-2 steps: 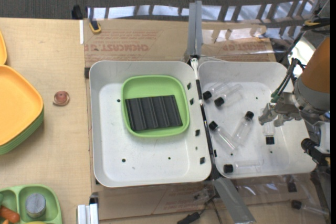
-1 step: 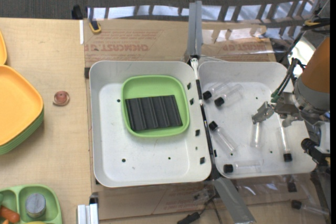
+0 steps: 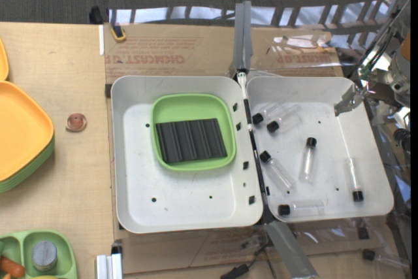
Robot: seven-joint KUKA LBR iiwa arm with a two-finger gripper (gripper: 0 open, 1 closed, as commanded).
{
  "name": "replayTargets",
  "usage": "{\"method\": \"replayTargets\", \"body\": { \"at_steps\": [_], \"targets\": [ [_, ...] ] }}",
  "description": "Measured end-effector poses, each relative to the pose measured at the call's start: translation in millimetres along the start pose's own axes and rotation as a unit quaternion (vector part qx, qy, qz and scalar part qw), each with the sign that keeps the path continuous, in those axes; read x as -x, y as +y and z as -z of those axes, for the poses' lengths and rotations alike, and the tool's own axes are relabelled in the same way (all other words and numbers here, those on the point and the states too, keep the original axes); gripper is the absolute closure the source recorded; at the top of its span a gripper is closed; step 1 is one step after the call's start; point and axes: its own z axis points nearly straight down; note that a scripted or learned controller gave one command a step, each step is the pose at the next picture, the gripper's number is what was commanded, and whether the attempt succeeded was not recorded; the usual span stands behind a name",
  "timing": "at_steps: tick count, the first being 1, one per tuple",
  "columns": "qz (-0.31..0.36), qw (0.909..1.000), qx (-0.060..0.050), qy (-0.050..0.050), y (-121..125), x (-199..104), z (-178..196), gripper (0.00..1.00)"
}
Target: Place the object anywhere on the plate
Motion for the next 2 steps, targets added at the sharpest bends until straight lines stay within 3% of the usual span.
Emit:
{"method": "replayTargets", "body": {
  "at_steps": [1, 2],
  "targets": [
    [-0.141, 0.9901, -0.001, 0.000, 28.9, 8.5, 125.2, 0.00],
    [-0.171, 0.9852, -0.001, 0.000, 98.6, 8.5, 155.8, 0.00]
  ]
}}
